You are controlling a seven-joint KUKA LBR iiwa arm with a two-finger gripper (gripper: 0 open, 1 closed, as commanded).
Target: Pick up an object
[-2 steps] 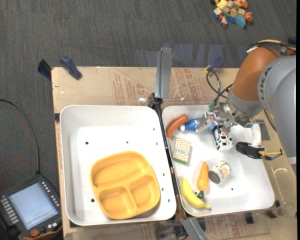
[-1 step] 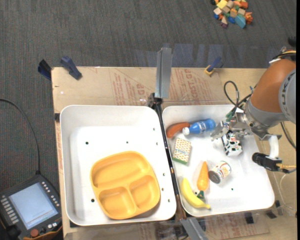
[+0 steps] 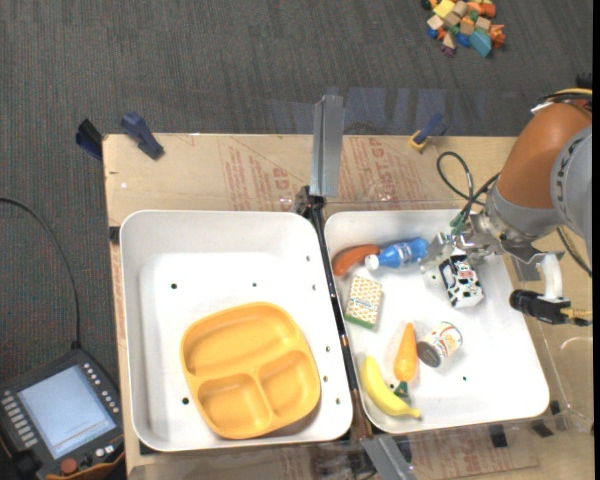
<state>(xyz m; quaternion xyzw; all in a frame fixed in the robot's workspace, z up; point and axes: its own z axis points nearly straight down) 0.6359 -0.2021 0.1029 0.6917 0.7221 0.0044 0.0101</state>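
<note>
Camera view: gripper (image 3: 462,251) just above cow-patterned toy (image 3: 464,281).

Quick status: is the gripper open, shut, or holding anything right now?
Gripper: cannot be told. It sits low in the right bin, right at the black-and-white cow-patterned object, but a grasp is not visible.

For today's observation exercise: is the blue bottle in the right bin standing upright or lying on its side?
Lying on its side. The blue bottle stretches lengthwise across the right bin's floor, white cap pointing left.
</note>
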